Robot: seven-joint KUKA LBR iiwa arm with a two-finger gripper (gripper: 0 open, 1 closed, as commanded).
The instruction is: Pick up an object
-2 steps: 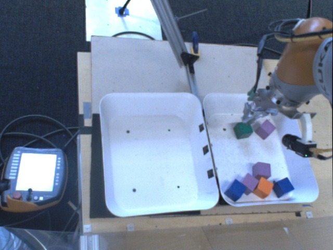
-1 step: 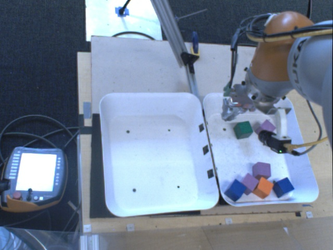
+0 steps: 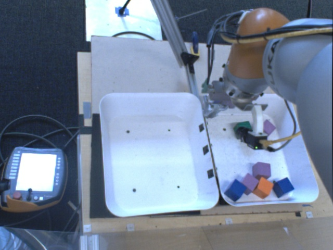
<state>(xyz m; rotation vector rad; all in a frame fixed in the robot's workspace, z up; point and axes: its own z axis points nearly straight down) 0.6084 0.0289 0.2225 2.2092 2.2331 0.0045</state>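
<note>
KUKA arm at the bins: the grey arm [image 3: 307, 56] reaches in over the right bin [image 3: 311, 187]. Its gripper [image 3: 210, 107] is low at that bin's far left corner, close against the wall shared with the left bin [image 3: 106, 139]. Whether the gripper is open or closed cannot be told, because the wrist's bulk covers it from above.

Nearest the gripper, just to its right and a little closer to the camera, a green piece [image 3: 241, 126] lies on the bin floor. Its visible part runs roughly left to right, with one end toward the gripper. Robot hardware covers its right end, so its full shape and true long axis are hard to make out.

Further right of the gripper, past the green piece, sits a small purple block [image 3: 269, 126], its left edge cut off by the robot's fittings.

Well apart from the gripper, by the bin's near edge, five cubes huddle (none shows a long axis). They are a blue cube [image 3: 235, 190], a purple cube [image 3: 250, 182], an orange cube [image 3: 263, 187], a tall purple cube [image 3: 261, 169] just behind, and a second blue cube [image 3: 283, 186]. Most sit turned diagonal to the bin walls.

Far to the gripper's left, outside the bins, a handheld controller [image 3: 34, 178] lies with its screen lit.
</note>
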